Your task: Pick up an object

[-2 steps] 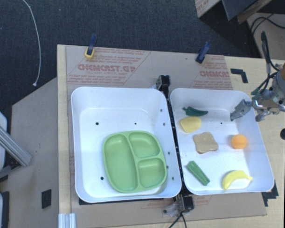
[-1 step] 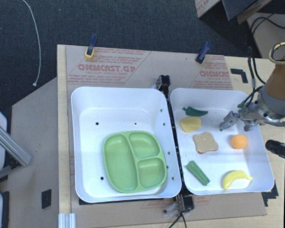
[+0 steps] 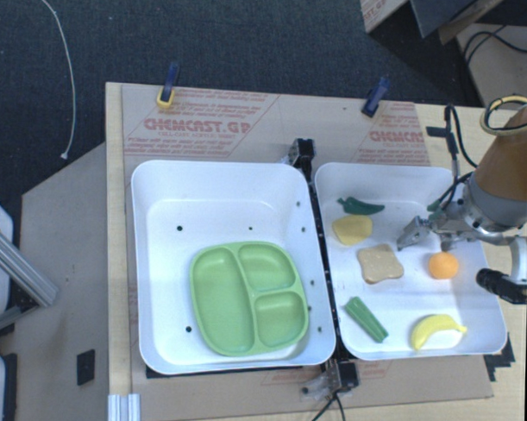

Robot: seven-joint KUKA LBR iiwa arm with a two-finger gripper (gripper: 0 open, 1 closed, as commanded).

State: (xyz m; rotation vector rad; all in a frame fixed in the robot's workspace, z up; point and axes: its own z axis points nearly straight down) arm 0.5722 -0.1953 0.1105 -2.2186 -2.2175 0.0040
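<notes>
The right bin (image 3: 403,177) holds several toy foods: a dark green pepper (image 3: 360,204), a yellow piece (image 3: 352,228), a slice of bread (image 3: 381,264), an orange (image 3: 444,266), a green cucumber-like stick (image 3: 364,319) and a banana (image 3: 437,330). My gripper (image 3: 429,239) hangs over the right bin's upper right part, just above and left of the orange and right of the yellow piece. Its fingers are spread open, with nothing between them.
The left bin (image 3: 160,193) holds a light green divided plate (image 3: 248,295). Black clips (image 3: 302,150) join the two bins at the back and front. The arm's grey body with its orange band (image 3: 506,171) covers the right bin's far right corner.
</notes>
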